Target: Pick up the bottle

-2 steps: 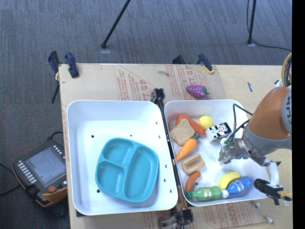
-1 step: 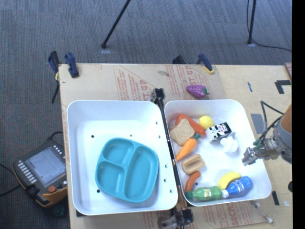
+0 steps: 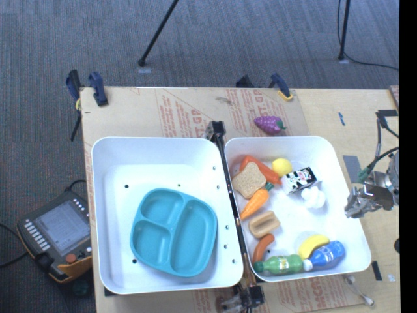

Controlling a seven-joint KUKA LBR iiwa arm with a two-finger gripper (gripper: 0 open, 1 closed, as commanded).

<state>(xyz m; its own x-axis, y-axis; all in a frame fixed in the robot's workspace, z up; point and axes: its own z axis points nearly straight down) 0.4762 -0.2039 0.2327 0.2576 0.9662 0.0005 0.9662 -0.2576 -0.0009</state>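
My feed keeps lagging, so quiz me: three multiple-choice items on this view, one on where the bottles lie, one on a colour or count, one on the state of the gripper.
1. Where do the two bottles lie?
A. On the blue plate
B. At the near edge of the right bin
C. On the bench by the grapes

2. What colour is the divided plate in the left bin?
A. Blue
B. Red
C. Yellow

3. Where is the gripper now?
A. Down among the food
B. Over the left bin
C. Outside the right bin, beyond its right rim

Answers:
1 B: the green bottle and blue bottle lie along the near wall of the right bin.
2 A: the plate is blue.
3 C: the gripper sits over the bench beyond the rim.
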